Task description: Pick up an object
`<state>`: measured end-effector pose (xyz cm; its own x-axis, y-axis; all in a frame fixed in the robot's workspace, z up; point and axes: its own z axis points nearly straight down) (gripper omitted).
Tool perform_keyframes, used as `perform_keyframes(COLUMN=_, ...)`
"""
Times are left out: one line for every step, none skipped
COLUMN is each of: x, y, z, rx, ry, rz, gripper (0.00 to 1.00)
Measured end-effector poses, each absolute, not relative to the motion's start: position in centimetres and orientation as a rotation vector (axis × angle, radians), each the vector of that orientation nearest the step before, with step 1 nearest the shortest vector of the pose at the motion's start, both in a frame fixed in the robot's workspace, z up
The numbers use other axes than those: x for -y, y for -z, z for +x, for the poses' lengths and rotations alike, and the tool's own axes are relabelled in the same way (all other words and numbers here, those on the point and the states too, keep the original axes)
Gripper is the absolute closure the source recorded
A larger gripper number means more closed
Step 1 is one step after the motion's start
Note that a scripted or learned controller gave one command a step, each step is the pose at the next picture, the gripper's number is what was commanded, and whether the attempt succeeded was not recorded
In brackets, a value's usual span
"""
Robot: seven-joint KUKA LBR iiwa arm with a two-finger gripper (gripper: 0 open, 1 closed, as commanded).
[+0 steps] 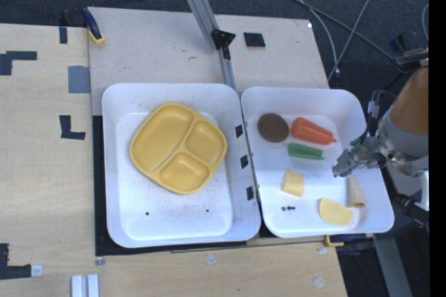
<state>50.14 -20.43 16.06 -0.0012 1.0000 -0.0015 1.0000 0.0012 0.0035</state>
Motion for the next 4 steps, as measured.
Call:
perform_keyframes(x=20.5, y=-22.4, z=50.2, rx=-2.22, ry=-0.003, rz=2.216, gripper=1.0)
perform_keyframes(x=20.5, y=-24.6, z=50.3, rx=-2.222, ry=-0.001, rz=2.218, gripper=1.0)
perform_keyframes(x=15.7, y=-24.9, z=50.7, rx=-2.229, ry=-0.001, rz=2.216, gripper=1.0)
perform_keyframes(x=10.6, y=-23.8, z=51.0, rx=-2.23, ry=0.001, rz=2.217, gripper=1.0)
